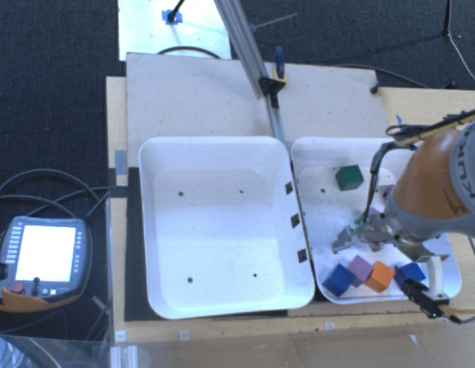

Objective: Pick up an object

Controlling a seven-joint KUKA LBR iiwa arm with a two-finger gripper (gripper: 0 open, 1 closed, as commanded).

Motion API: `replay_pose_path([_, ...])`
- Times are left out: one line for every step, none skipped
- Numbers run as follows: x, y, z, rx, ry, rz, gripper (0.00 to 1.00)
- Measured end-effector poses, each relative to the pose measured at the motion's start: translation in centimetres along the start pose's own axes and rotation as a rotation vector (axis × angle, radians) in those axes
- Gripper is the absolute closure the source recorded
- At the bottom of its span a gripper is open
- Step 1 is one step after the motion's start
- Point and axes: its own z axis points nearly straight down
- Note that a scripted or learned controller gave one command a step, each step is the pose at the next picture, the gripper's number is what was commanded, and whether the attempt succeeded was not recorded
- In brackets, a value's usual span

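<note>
In the right bin (322, 153) a green cube (349, 177) lies near the far wall. Along the near wall sit a blue cube (339, 279), a purple cube (361, 268), an orange cube (380, 276) and another blue cube (411, 272). My gripper (349, 238) hangs low over the middle of the right bin, just above the row of near cubes and below the green one. Nothing visibly rests in it. The orange-banded arm (433, 182) covers the bin's right side.
The left bin (157, 159) stands beside the right one, with black clips (295, 221) on the wall between them. A metal pole (245, 41) slants over the back board. A teach pendant (42, 263) lies off the bench at left.
</note>
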Motion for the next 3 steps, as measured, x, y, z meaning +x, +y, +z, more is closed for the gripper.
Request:
replay_pose_path([-0.1, 0.2, -1.3, -0.007, -0.002, -0.002, 1.00])
replay_pose_path([0.6, 0.7, -7.5, -0.012, -0.003, -0.003, 1.00])
replay_pose_path([0.5, 0.9, -12.2, -0.012, -0.003, -0.003, 1.00])
